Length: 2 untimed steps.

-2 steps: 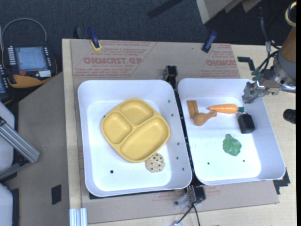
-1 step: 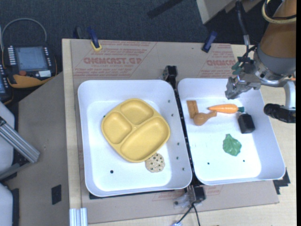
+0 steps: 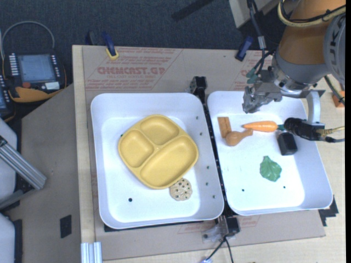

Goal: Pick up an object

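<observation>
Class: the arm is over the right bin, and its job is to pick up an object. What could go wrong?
The carrot lies right beside a brown piece, so the gripper near them might nudge one or catch both. The green leaf looks flat, so a grasp there may well slip off.

1. The yellow divided plate is filling the middle of the left bin; the cookie is sitting just beside its near edge.
2. The floor along that bin's left wall is lying open.
3. In the right bin, the carrot, brown pieces and green leaf are obstructing the far half and middle; the near strip is lying open.
</observation>
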### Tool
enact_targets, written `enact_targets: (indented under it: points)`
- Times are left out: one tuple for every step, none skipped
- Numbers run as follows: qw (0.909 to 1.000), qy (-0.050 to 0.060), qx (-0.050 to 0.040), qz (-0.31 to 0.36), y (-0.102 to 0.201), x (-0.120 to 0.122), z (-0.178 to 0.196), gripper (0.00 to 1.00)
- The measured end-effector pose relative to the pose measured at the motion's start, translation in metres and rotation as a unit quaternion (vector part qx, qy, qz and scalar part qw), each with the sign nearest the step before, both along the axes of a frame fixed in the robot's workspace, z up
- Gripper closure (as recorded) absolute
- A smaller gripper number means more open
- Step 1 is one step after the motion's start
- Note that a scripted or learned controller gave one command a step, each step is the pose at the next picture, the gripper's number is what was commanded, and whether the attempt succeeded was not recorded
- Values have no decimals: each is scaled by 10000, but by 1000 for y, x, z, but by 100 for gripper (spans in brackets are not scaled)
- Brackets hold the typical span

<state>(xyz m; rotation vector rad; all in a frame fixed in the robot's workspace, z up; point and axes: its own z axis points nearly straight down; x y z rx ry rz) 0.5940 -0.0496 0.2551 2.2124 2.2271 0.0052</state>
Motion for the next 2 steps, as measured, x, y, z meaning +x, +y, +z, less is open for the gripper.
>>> enact_targets:
  points:
    - [10000, 4, -3, -6, 53, 7, 3, 100]
    - [10000, 6, 4, -2, 108, 14, 2, 100]
